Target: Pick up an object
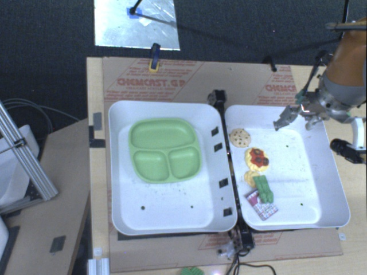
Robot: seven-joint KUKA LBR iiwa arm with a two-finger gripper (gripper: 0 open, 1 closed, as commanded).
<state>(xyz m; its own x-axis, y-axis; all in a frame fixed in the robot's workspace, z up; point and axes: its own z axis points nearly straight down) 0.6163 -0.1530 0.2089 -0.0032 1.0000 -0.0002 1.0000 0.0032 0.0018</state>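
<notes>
In the right bin (321, 171) lie a round cookie (239, 136), a yellow piece with red topping (257, 158), a green piece (264, 189) over a small yellow bit, and a pink-and-white checked packet (261, 206). My gripper (297, 119) hangs over the bin's far right corner, well away from those objects, its fingers (284, 119) spread open with nothing between them.
The left bin (123, 211) holds a green divided plate (165, 150). A black clip-studded divider (223, 153) joins the two bins. A cardboard sheet (172, 76) lies under both bins. A silver panel (136, 16) is at the far back.
</notes>
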